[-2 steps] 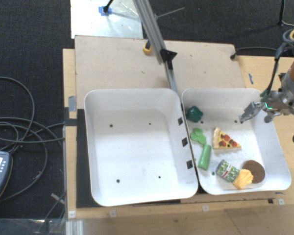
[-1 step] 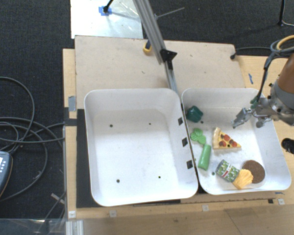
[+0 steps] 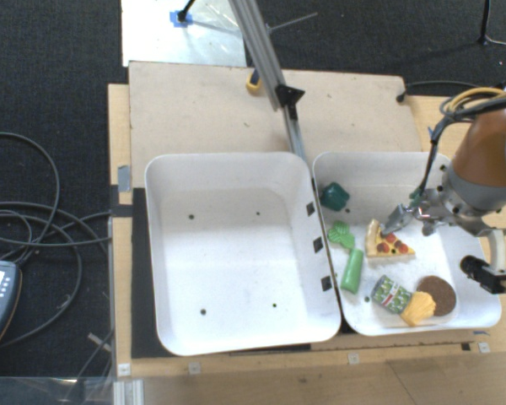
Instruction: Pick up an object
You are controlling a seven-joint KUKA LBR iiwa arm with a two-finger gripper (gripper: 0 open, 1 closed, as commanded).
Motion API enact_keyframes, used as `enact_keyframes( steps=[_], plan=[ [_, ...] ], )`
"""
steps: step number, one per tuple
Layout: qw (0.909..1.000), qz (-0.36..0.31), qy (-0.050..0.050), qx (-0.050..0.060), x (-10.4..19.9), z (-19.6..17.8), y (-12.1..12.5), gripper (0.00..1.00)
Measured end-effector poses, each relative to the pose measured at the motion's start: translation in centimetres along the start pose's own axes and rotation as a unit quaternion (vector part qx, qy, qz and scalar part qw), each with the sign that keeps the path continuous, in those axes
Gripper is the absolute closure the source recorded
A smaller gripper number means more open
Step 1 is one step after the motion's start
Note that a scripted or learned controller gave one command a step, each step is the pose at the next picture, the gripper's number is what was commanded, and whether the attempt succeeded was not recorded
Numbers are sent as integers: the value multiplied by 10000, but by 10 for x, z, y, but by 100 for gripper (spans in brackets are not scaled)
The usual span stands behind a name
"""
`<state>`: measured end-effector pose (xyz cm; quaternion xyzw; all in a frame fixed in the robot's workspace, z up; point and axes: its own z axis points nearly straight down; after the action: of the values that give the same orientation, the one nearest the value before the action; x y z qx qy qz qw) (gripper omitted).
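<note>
claw [image 3: 402, 218] | grip state unclear | pizza slice [image 3: 387, 242] just below-left, right bin [image 3: 379, 171]

Wooden surface [image 3: 202, 108] carrying two white bins

The left bin [image 3: 164, 226] and the right bin [image 3: 379, 171] sit side by side, touching along their inner walls; a paler board covers the surface's far part, with a small yellow piece [image 3: 253, 82] on it.

I'm seeing right bin [image 3: 476, 315] | pizza slice [image 3: 388, 243] lying flat mid-bin | green pieces [image 3: 347, 256] sitting by left wall | brown disc [image 3: 438, 291], yellow piece [image 3: 419, 309] resting near front
</note>
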<state>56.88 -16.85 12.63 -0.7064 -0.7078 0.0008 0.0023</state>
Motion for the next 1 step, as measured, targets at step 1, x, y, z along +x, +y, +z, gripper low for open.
enact_keyframes(
  steps=[1],
  plan=[
    [10000,6,-6,-31,0,35,2,0]
  ],
)
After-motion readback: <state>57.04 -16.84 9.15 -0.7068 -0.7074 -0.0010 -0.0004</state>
